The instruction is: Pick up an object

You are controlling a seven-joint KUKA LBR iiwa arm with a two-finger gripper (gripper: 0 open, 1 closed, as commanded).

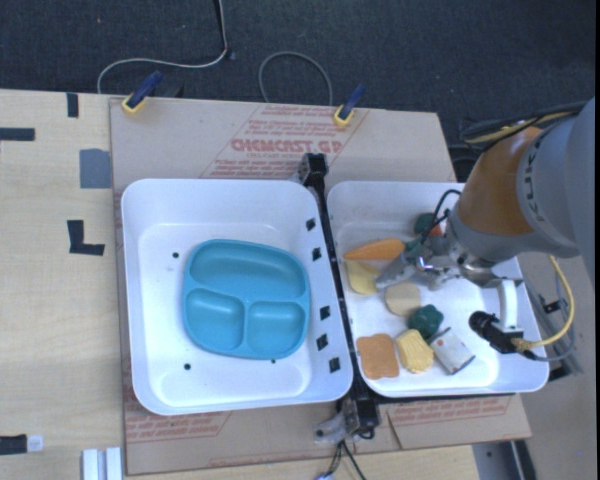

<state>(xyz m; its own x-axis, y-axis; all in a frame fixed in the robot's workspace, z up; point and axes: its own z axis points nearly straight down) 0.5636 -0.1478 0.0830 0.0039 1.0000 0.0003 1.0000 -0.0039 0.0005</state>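
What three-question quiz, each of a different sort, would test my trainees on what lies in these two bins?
1. True or false: the blue divided plate lies in the right bin.
2. Which item lies nearest the gripper? A) orange wedge B) toast-coloured slice C) white block
3. Fill in: the dark green piece lies between the beige round piece and the ____ chunk.

Key: 1 false, it lies in the left bin; 2 A; 3 yellow.
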